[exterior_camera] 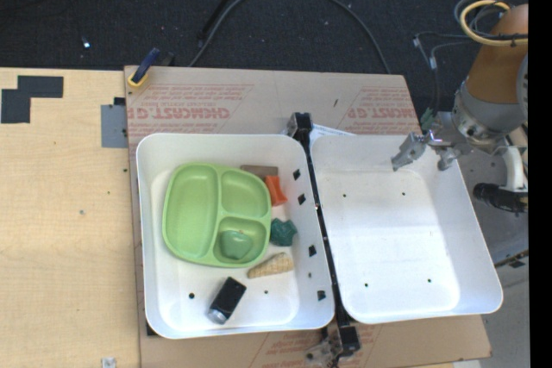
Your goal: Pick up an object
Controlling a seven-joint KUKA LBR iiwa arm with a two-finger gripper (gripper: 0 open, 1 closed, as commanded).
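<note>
Two fingers of the tool (424,152) are hanging apart (gripping nothing) over the right bin's (405,289) upper right rim.

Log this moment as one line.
hand: open, above right bin's far edge, holding nothing | left bin: green tray, black block, cone | pick: not begun

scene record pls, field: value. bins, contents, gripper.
left bin: holds all the objects
green divided plate: centre-left of the left bin
orange piece: at the plate's right edge
dark green object: right of the plate
tan cone: below the plate
black block: near the front wall
right bin: white
gripper: above the right bin's far right corner
</note>
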